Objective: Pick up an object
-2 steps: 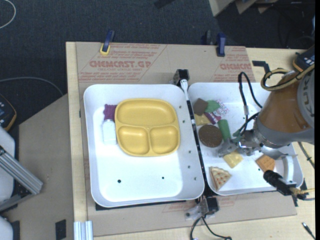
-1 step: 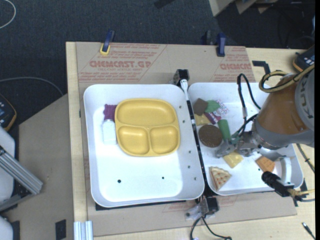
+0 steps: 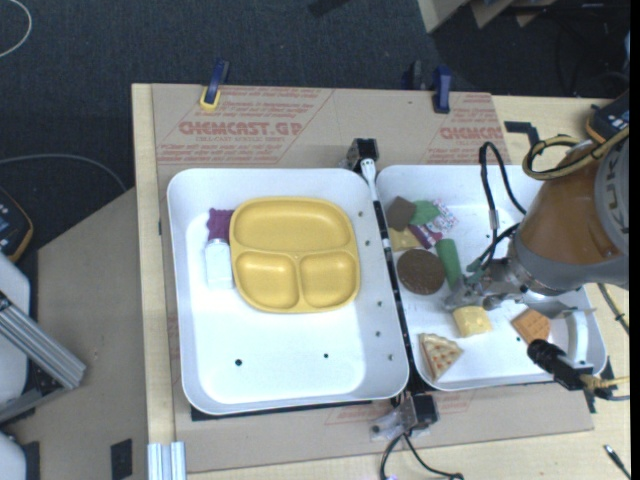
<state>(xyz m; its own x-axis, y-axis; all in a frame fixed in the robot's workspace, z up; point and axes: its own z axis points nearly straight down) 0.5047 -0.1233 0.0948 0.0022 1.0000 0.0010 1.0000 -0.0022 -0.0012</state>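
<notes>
Two white bins — left bin [image 3: 200,368]: one yellow divided plate [image 3: 295,251]; right bin [image 3: 500,373]: several toy foods. One arm [image 3: 570,223] reaching in, hand [image 3: 470,296] lowered above yellow piece [image 3: 472,320] — grip state indiscernible.

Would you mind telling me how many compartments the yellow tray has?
3. The yellow tray in the left bin has one wide compartment along its far side and two smaller ones side by side along its near side.

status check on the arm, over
Gripper low in right bin, fingers unclear. Yellow chunk just below it, not held. Green piece and brown disc crowd close.
</notes>
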